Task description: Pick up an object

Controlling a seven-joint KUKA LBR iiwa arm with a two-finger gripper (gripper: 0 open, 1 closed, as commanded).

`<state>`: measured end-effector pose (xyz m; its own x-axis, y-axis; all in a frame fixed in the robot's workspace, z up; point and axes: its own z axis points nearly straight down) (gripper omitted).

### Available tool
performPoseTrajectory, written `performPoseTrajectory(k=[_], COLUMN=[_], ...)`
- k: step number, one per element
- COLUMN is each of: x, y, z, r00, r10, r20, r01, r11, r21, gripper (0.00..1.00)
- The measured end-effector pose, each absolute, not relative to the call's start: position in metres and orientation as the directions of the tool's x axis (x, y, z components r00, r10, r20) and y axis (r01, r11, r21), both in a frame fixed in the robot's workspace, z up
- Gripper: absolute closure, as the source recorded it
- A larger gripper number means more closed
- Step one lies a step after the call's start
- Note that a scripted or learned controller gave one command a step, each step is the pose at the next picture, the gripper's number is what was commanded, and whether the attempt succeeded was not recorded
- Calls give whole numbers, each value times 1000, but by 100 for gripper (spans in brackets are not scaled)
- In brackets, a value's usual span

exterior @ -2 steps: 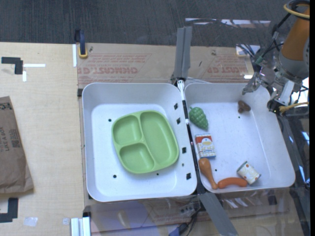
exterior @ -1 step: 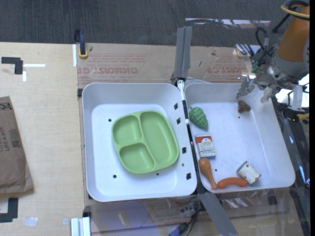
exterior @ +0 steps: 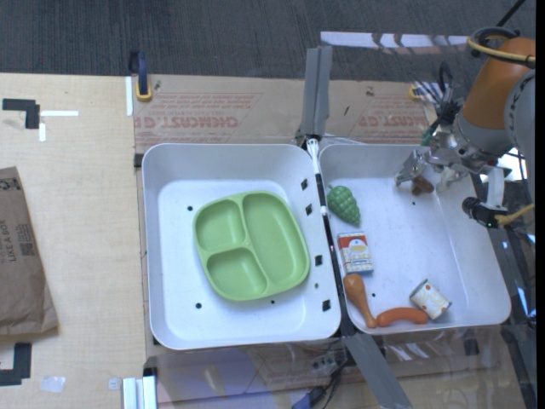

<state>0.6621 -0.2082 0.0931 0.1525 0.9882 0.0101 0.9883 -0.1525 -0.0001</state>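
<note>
White bins sat side by side on the worktop (exterior: 77,109) in the camera view. The left bin (exterior: 162,254) held a green plate (exterior: 251,245) with three parts, lying flat near the middle.

The right bin (exterior: 477,279) held the small things. A green bumpy toy (exterior: 343,204) lay near the left wall, just beside the strip where the two bins met. Below it lay a small box (exterior: 356,253) in red and white. Below the box lay an orange toy (exterior: 358,297) shaped like a drumstick, close to the front left corner. Just to its right lay an orange sausage (exterior: 403,316), along the front wall. A little can (exterior: 430,300) lay tipped on its side, touching or nearly touching the sausage's right end.

The arm (exterior: 498,83) came in from the right, grey with an orange band. Its end effector (exterior: 417,180) was low over the back part of the right bin, well apart from the other things. A small brown thing (exterior: 421,187) showed right at its tip. It was too small and dark to tell if the fingers were spread or pressed together, or if they pinched that brown thing.

A brown paper bag (exterior: 21,254) lay on the worktop at the far left. A flat sheet of cardboard (exterior: 221,113) lay behind the bins.
</note>
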Motion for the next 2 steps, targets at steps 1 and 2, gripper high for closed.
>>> performPoseTrajectory(k=[1,2], x=[661,659], y=[-215,-154], z=[103,184], r00=[158,160], r10=[987,987], r20=[-1,-1], r01=[987,987], r11=[-158,-160], r21=[3,1], gripper=[100,100])
